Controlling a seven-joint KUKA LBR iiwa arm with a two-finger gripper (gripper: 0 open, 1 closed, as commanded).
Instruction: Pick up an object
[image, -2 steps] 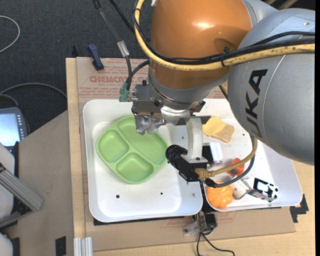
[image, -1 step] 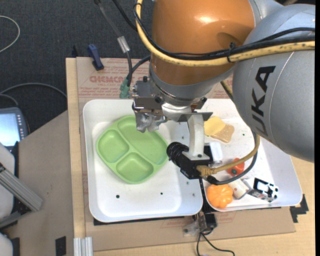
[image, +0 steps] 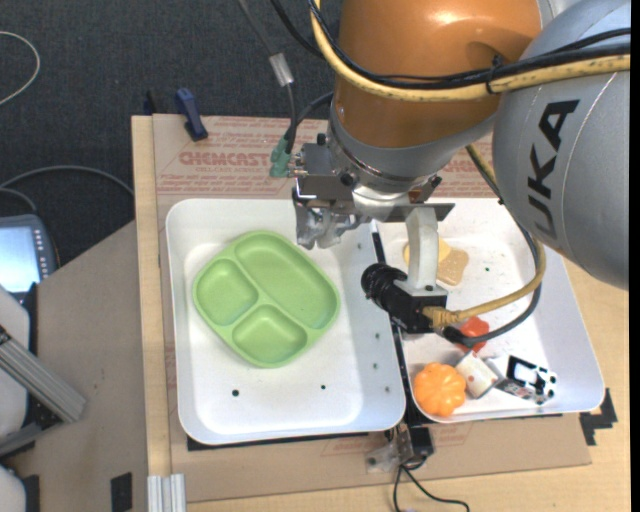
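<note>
Your pincer hangs mid-frame over the green tray (its upper right edge); I cannot tell its state. Descending there, it may strike the rim and skid off.

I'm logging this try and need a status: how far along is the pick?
Nothing looks picked yet. The green plate lies flat in the left bin; the orange ball and small items sit in the right bin. In hand: the gripper is low over the plate's far edge, with nothing visible between its fingers. Left: grasp something and lift it.
</note>
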